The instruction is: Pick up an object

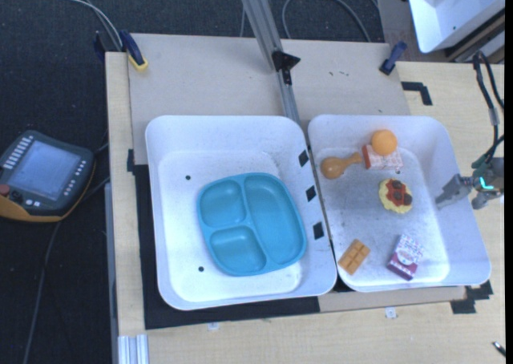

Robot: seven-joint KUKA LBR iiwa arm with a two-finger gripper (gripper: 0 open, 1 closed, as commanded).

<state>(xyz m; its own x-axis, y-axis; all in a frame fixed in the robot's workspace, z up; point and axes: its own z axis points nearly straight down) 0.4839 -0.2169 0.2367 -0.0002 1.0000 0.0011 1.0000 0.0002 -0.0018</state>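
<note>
We see two shallow white plastic bins side by side on the pale wooden bench. The left bin holds a light blue plastic plate with three compartments, lying flat near its middle. The right bin holds the loose objects. Near its far side an orange ball sits just beside a small white and red box, and a tan wooden piece with a rounded head lies to the left of that box, its thin end reaching it. Nearer the middle rests a round yellow toy pastry with a dark red topping. Toward the near edge lie a small orange-brown waffle-textured block and, to its right, a pink and white packet, the two set apart.

The grey two-finger gripper shows at the right rim of the right bin, with a teal light on its body. It sits near the pastry but apart from it, and we see nothing between its tips. Whether it is wide or narrow we cannot tell.
</note>
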